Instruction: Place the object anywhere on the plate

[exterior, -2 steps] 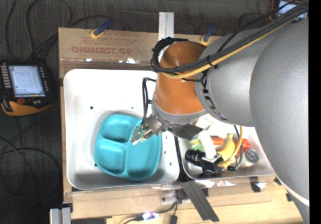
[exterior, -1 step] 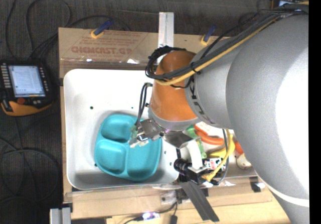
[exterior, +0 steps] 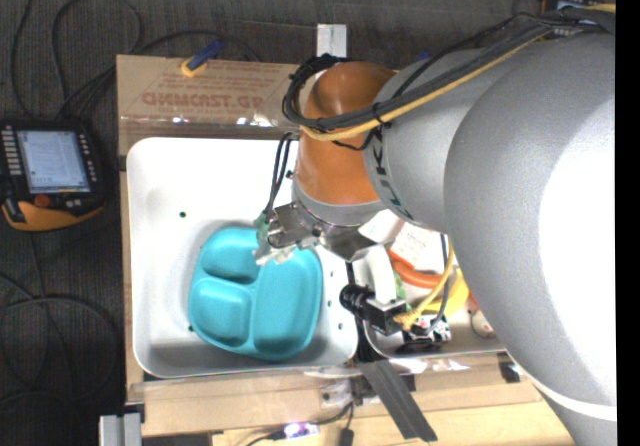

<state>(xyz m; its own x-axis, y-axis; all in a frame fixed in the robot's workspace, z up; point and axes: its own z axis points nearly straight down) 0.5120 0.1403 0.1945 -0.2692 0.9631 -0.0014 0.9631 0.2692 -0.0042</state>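
The big grey arm (exterior: pixel 500 194) reaches in from the right and bends down over the bench. Its orange band (exterior: pixel 335 144) sits over the line where the two white bins meet. Below the band, the gripper (exterior: pixel 285 244) hangs over the top right edge of the blue plate (exterior: pixel 255 299). The plate has little sections in it and lies in the left bin (exterior: pixel 160 194), near the front.

I cannot tell what the gripper is doing with its grip, because the wrist hides it from above. I also cannot tell if it has the object. Something small and green shows right at the gripper, by the plate's rim, but it is too small to name. In the right bin (exterior: pixel 440 339), some orange and yellow things (exterior: pixel 425 269) peek out from under the arm. The rest of that bin is hidden.

What could go wrong? If the gripper has the object, it is right at the rim of the plate. If it lets go there, the object could hit the edge and roll off into the bin. The gripper is also very low and close to the plate. It could bump the plate and push it. If the gripper has nothing, it would let go of air, and the plate would stay bare.
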